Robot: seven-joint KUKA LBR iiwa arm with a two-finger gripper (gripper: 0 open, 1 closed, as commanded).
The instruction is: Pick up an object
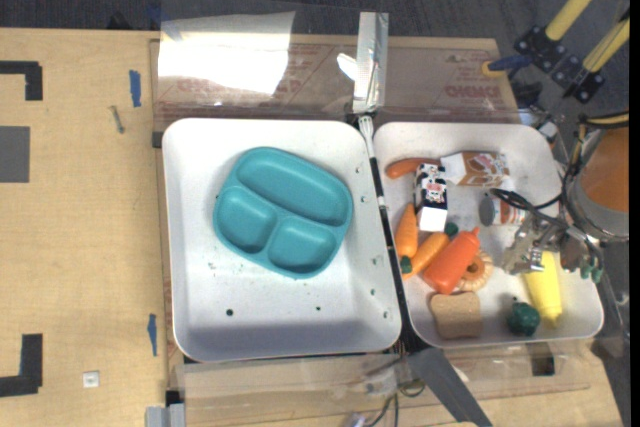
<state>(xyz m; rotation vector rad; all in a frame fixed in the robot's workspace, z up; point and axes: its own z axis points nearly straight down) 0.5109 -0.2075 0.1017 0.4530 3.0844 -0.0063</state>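
My left bin (190, 245) holds a teal divided plate (283, 210), lying flat near its middle. My right bin (575, 320) is crowded: a hot dog (406, 166) at the top, a black-and-white carton (432, 190), two carrots (420, 245), an orange bottle (455, 262), a tan block (456, 315), a green piece (523, 318). My gripper (528, 248) sits low at the right side, just above a yellow corn cob (545, 290); I cannot tell how it is set.
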